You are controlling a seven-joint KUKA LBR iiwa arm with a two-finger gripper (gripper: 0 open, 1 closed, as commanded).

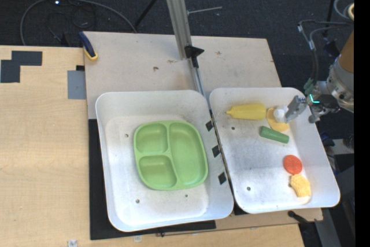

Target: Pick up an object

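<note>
The right bin [254, 194] holds several small objects. A long yellow piece [247, 111] lies at its far side, with a small white and yellow piece [278, 119] just right of it. A green stick [273, 135] lies below those. An orange-red ball [292, 164] and a bumpy yellow piece [300, 185] sit near the right wall. My gripper [305, 111] hovers over the bin's far right corner, just right of the white and yellow piece. Its fingers [295, 106] are spread open with nothing between them.
The left bin [115, 194] holds a green divided plate [170, 154]. A metal post [178, 14] rises behind the bins. Black clips [214, 150] sit along the seam between the bins. A blue and yellow tool [88, 46] lies on the bench's far left.
</note>
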